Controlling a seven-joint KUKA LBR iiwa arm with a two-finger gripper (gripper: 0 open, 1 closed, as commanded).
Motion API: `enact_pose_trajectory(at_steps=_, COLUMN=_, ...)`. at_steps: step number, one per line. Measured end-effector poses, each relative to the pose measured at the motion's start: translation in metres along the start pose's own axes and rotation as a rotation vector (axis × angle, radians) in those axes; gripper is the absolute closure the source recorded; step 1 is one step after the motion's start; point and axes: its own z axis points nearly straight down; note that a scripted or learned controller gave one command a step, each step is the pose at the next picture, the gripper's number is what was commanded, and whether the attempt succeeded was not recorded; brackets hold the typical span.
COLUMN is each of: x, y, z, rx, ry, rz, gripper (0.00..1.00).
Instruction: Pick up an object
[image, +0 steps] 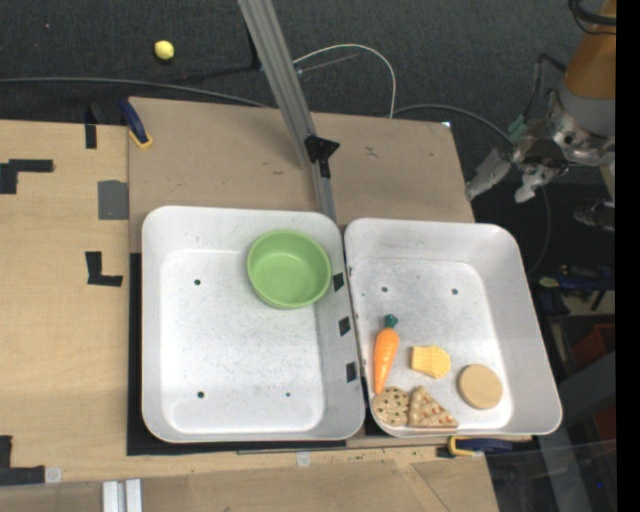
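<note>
Honestly, from where I stand the pickings all sit in the right bin (500, 250): a toy carrot (385, 357) lying lengthwise near the inner wall, a yellow cheese wedge (431, 361) just beside it, a round tan disc (480, 386) toward the outer corner, and a cookie (391, 405) touching a pizza slice (431, 409) along the near wall. They look like play food, so I judge them light, stiff and smooth, a bit slippery under hard fingers but not fragile. The carrot seems the kindest target: long and narrow, with bare floor on its right side, best pinched across its middle. The cookie and pizza slice lie flat and crowded against the wall, which I expect would make them awkward. In the left bin (170, 300) a green bowl (289, 267) sits alone near the far wall; its thin rim would offer a hold. Both bins have a white speckled floor, shallow with sloped walls, and rest on a wooden tabletop (60, 200). A metal pole (290, 90) slants over the far edge, cables (370, 60) trail behind, and a small yellow ball (164, 49) lies on the dark floor. The end effector (528, 172) hangs well apart from the bins, beyond the far right corner, and carries nothing; whether it is spread or closed I cannot tell.
</note>
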Motion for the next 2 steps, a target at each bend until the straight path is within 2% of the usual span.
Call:
enact_pose_trajectory(at_steps=1, x=0.000, y=0.000, z=0.000, rx=0.000, ry=-0.001, rz=0.000, gripper=0.00)
enact_pose_trajectory(at_steps=2, x=-0.002, y=-0.001, z=0.065, rx=0.006, ry=0.001, rz=0.001, gripper=0.00)
